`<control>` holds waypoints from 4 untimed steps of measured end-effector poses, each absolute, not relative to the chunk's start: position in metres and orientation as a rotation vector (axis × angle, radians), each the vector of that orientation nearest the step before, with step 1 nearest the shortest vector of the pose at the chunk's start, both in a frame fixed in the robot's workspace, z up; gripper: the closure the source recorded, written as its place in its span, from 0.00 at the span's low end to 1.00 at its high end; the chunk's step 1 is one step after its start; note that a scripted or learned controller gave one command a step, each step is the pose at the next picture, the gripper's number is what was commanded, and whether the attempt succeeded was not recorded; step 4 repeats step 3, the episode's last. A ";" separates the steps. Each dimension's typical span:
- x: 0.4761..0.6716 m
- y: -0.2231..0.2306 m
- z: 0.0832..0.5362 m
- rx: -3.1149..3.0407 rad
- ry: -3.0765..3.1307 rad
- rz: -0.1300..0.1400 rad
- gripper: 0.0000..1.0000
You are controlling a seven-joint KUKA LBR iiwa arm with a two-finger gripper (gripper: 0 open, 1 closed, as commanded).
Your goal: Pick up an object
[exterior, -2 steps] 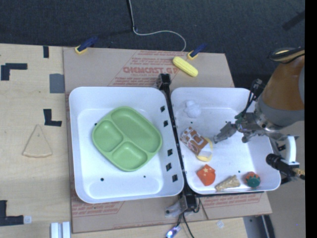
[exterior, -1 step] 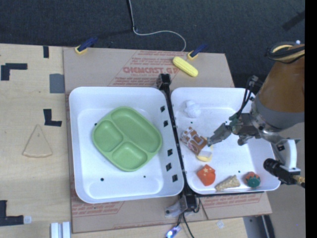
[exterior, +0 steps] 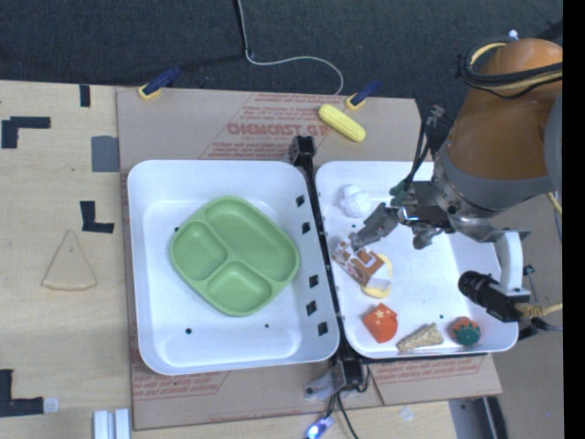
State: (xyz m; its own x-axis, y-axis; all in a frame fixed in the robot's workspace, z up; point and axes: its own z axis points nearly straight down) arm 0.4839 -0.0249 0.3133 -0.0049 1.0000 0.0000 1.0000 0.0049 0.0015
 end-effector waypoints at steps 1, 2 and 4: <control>0.484 0.046 0.368 2.217 2.226 0.000 0.00; 0.484 0.093 0.419 2.218 2.225 -0.002 0.00; 0.484 0.093 0.428 2.218 2.226 -0.006 1.00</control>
